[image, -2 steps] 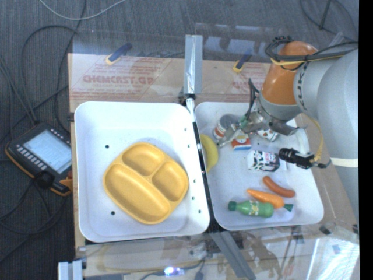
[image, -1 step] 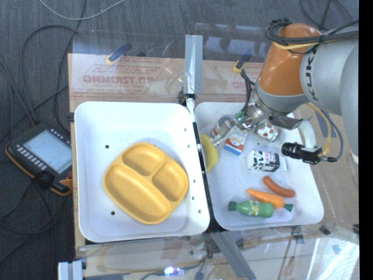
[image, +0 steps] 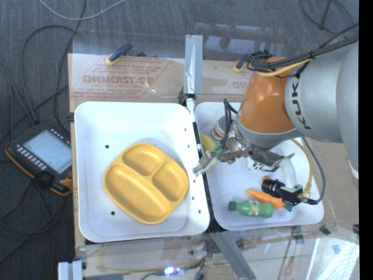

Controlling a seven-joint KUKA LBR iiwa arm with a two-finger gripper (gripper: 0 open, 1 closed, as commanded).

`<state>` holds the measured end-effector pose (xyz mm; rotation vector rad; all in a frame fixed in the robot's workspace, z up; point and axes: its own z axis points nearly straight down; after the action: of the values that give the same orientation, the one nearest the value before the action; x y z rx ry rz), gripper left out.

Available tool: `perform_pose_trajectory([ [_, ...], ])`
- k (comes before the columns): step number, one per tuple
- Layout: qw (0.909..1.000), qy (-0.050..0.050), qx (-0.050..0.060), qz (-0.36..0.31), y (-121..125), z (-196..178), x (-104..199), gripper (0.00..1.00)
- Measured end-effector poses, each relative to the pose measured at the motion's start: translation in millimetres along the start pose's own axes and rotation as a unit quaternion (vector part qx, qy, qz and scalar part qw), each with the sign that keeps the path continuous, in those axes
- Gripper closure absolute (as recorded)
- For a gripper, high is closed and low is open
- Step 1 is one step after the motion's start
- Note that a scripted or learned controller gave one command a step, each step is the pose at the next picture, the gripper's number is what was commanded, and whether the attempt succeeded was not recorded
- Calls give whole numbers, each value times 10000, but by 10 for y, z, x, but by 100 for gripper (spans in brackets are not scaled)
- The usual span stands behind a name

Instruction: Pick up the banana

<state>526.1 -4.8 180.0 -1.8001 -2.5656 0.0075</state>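
Looming over the right bin [image: 315, 212], the arm [image: 291, 98] hides most of the gripper [image: 224, 150]; its opening cannot be told. A yellow sliver, judged the banana [image: 207, 143], is seen by the left wall. Reaching is underway; descent and closing are needed.

Arm [image: 326, 92] casing shows "KU"; red mirrored "CHEMCAST" lettering on the protective sheet [image: 116, 80].

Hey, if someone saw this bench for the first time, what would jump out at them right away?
Probably the big yellow divided plate lying in the left bin. Next, the grey arm with its bright orange band looming over the right bin, its pincer low by the wall between the bins. Below it lie a green bottle and an orange carrot.
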Motion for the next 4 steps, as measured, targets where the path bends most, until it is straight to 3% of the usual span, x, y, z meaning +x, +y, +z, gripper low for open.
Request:
perform_pose_trajectory([
  [1, 9995, -12, -7, 303, 751, -7, -1, 0],
  [2, 9995, -19, -5, 318, 1260, -9, 262, 0],
  [3, 9995, -36, 30, 302, 1261, -65, 260, 100],
  [4, 9995, -42, 33, 303, 1260, -64, 257, 0],
])
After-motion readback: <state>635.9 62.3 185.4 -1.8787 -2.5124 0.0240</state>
